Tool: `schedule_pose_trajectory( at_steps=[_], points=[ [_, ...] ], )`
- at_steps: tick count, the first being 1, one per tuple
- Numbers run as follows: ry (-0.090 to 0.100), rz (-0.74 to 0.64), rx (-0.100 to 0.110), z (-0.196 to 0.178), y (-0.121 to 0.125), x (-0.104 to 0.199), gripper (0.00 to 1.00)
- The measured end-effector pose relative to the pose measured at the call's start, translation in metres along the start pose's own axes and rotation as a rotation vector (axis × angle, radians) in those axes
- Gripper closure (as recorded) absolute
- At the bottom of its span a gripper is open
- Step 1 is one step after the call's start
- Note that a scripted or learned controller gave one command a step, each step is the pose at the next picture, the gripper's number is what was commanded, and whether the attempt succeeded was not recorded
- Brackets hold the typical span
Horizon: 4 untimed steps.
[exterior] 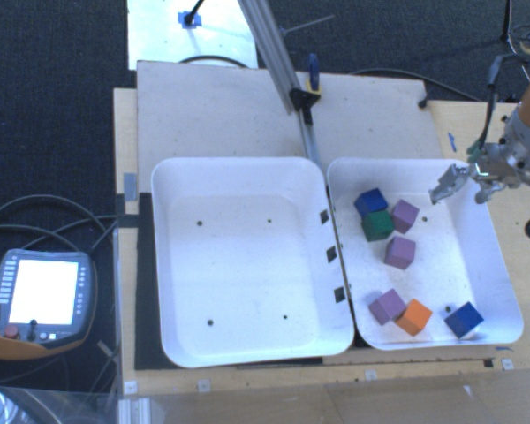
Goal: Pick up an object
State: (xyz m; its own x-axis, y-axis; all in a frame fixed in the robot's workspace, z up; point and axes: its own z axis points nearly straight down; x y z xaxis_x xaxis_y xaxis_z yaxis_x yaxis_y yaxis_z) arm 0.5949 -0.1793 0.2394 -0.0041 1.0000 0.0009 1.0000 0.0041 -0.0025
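Camera view, from above at a slant: my gripper (464,184) hangs over the upper right part of the right bin (503,281). Jaws are spread apart, nothing between them.

Right bin holds 7 blocks, all lying on its floor, none in contact w/ me. Nearest, just left of and a bit below the jaws: a purple block (405,215), w/ a blue block (370,203) further left and a green block (377,226) touching under the blue one. Below that cluster, a 2nd purple block (400,253) on its own. Well below the jaws, along the bin's near wall: a 3rd purple block (388,306) touching an orange block (414,317), then a 2nd blue block (464,320) apart from them, approx. straight under my jaws.

Left bin (172,263), far left of me, sits beside the right bin on the counter (212,113); white floor w/ a few small dark dots.
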Motion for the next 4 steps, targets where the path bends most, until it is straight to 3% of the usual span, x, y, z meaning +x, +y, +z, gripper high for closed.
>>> schedule_pose_trajectory(
  at_steps=[1,2,4],
  points=[
    [-0.001,-0.001,-0.004,-0.002,0.001,0.000,0.00],
    [0.000,0.000,0.001,0.059,0.002,0.005,0.00],
    [-0.004,0.001,-0.010,0.126,0.003,0.007,0.00]
  ],
)
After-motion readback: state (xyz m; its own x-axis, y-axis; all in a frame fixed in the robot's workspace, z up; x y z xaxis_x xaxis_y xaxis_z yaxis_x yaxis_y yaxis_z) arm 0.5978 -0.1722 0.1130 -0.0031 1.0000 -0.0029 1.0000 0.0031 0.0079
